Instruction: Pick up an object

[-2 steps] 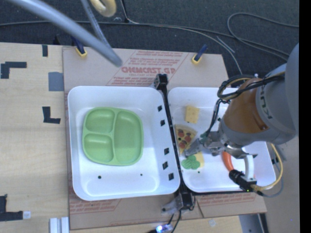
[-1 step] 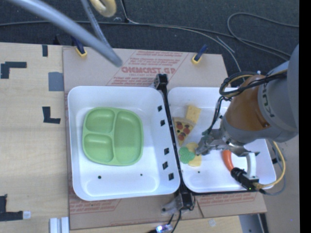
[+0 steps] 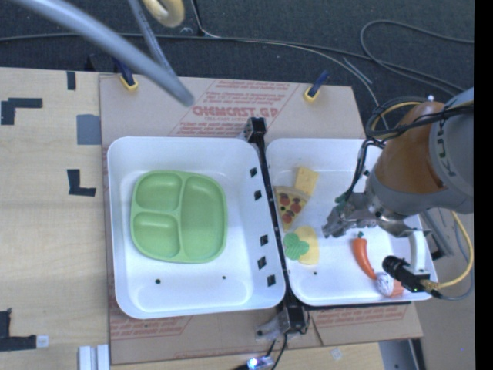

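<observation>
We saw the gripper (image 3: 336, 223) low over the right bin (image 3: 333, 154), w/ the arm (image 3: 420, 168) covering most of that bin's right side. Couldn't tell how far the fingers were open, nor whether they had hold of anything; too small and dark.

Nearest thing was the carrot (image 3: 362, 256), lying just beside the gripper, near the bin's front right. Its long axis ran roughly back-to-front w/ a slight slant; which end was the tip we couldn't say.

Risks, as we judged them: closing along the carrot's length, not across it, could squirt it out. The toys crowded by the divider — pizza slice (image 3: 290, 203), yellow block (image 3: 306, 179), green piece (image 3: 295, 245) — could get nudged or grabbed instead.
</observation>
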Tool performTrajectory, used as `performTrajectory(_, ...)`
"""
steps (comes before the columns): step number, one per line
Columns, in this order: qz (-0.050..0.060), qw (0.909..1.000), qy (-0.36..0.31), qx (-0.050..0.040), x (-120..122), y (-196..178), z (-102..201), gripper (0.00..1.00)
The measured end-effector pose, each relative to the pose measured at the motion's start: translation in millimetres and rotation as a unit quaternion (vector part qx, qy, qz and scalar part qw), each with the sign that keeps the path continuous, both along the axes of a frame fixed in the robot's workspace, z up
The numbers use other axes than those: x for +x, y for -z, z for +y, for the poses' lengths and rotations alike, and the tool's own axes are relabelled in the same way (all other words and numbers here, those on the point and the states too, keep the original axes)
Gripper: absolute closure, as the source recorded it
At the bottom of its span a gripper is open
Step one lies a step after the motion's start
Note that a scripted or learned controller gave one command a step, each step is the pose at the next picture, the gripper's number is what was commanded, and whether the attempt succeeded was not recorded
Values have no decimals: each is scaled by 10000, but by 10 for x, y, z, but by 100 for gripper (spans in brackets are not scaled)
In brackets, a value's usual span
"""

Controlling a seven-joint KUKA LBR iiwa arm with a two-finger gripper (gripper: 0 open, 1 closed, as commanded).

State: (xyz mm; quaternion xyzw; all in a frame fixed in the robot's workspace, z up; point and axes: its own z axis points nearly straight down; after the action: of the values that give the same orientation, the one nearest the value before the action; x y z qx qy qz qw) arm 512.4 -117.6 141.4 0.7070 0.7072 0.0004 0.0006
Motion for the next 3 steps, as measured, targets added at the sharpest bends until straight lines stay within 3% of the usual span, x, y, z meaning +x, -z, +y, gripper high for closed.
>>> performTrajectory(2,-15,10000,-2,-6,-108,-1155,-57,100)
performTrajectory(3,13,10000,-27,3,-74,-1024,492,100)
